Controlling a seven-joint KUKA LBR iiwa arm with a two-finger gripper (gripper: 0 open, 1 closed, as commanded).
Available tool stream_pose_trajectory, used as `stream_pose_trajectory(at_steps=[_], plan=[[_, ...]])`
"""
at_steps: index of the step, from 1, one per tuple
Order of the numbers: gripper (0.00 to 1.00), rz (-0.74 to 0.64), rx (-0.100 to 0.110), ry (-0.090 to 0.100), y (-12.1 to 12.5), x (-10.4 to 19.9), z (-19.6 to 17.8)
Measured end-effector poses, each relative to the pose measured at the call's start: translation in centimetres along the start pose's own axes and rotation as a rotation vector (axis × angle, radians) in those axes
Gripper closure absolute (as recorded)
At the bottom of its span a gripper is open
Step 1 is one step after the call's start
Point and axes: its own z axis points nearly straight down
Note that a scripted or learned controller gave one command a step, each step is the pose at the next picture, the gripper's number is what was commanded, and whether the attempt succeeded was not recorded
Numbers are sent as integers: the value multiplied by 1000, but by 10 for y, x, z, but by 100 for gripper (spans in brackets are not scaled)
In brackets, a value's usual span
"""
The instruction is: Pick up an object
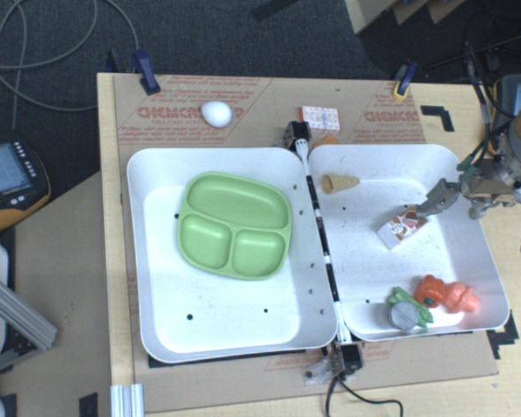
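The right bin (469,233) serves as the landmark. The gripper (434,200) reaches in over its right rim, its grey fingers (440,195) angled down and to the left toward the bin's middle. Whether those fingers are spread or pressed together cannot be told from this slant; nothing shows between them.

Just left of and below the fingertips, near the bin's centre, lies a small carton (401,229), white with a red and brown print, tilted on the floor. It sits very close to the fingertips; whether they touch is unclear.

Near the bin's upper left corner lies a tan cone (339,182), like an ice-cream cone, on its side with its tip pointing right. In the bin's lower right corner is an orange-red toy (448,294), and just to its left a grey round piece with green leaves (407,312), the two touching or nearly so.

To the left of the right bin, sharing its divider, is the left bin (156,320), which holds a green divided plate (235,225) with three compartments. Beyond the bins' far rims, on the cardboard sheet (174,111), rest a white egg-shaped object (215,113) and a small checkered box (319,118), the box near the right bin's upper left corner.
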Motion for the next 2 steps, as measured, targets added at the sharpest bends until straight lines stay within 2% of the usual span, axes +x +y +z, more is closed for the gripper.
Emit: stream_pose_trajectory(at_steps=[1, 2], plan=[[0, 0, 2, 1, 36, -24, 100], [0, 1, 3, 1, 40, -41, 133]])
